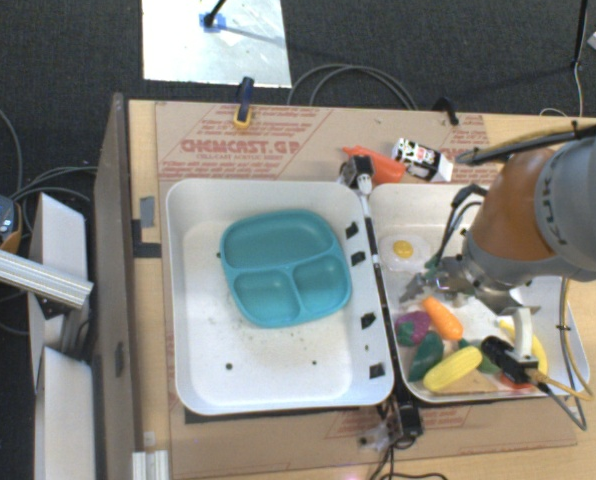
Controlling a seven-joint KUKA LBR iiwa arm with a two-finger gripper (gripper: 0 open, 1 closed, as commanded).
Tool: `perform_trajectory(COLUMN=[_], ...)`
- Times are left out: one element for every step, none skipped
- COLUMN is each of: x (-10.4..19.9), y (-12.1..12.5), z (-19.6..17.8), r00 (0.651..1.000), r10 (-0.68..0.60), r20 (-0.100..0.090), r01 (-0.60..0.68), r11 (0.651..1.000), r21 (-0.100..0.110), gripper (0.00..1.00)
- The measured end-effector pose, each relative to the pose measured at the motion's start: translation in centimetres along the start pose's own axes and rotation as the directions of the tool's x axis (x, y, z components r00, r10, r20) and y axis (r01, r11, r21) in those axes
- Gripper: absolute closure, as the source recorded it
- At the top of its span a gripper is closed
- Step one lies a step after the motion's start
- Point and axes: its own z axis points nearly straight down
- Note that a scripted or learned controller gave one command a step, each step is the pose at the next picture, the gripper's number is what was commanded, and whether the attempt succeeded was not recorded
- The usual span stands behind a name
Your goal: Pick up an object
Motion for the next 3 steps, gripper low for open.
perform_trajectory(x=[0.5, 0.4, 7.0], y=[-3.7, -3.4, 1.3], z=[-0.1, -1.3, -10.8], r00=[1.000, 1.000, 1.000], r10=[0.002, 0.000, -0.011], r20=[0.001, 0.003, 0.000], r01=[-0.002, 0.000, 0.011], r11=[1.000, 1.000, 1.000], r21=[-0.002, -0.010, -0.019], gripper=[0.00, 1.00, 1.00])
